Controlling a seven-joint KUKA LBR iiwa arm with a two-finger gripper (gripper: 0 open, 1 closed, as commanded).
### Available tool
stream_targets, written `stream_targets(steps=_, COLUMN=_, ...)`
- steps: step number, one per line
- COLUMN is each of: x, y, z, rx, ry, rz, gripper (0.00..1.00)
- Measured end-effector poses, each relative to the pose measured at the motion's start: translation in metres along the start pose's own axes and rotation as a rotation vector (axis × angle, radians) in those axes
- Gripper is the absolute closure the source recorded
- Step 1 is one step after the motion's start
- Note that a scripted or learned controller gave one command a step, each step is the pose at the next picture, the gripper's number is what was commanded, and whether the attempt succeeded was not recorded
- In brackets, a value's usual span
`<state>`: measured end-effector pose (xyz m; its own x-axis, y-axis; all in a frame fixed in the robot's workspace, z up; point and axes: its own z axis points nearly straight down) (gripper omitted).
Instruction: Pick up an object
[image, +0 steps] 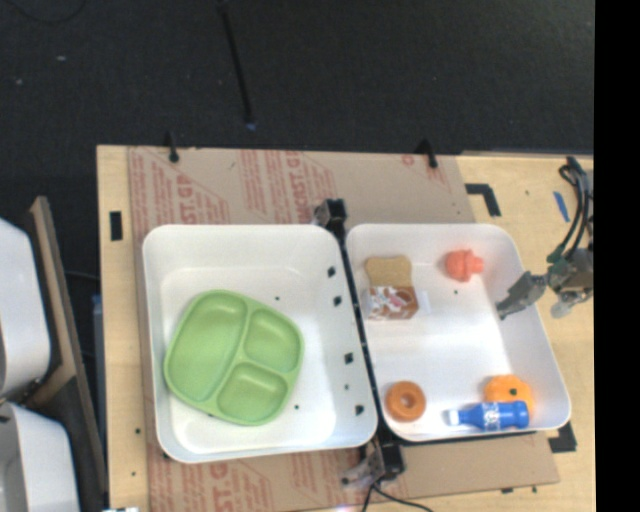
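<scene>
My gripper hangs at the right rim of the right bin, its two grey fingers spread open with nothing between them. Inside that bin lie a coral-red lump at the back, a tan square piece and below it a red-and-white packet by the left wall. At the front are an orange ring, an orange toy and a blue bottle lying on its side. The coral lump is the object closest to the gripper, to its left.
The left bin holds a green divided plate. A black divider with clips runs between the bins. Both bins rest on a cardboard sheet on the bench; cables hang at the far right.
</scene>
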<state>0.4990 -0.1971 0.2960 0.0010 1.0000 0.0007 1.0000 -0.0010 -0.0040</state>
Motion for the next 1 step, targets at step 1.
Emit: stream_targets(steps=1, x=0.0002, y=0.0008, z=-0.0024, rx=-0.005, ry=-0.001, rz=-0.001, gripper=0.0)
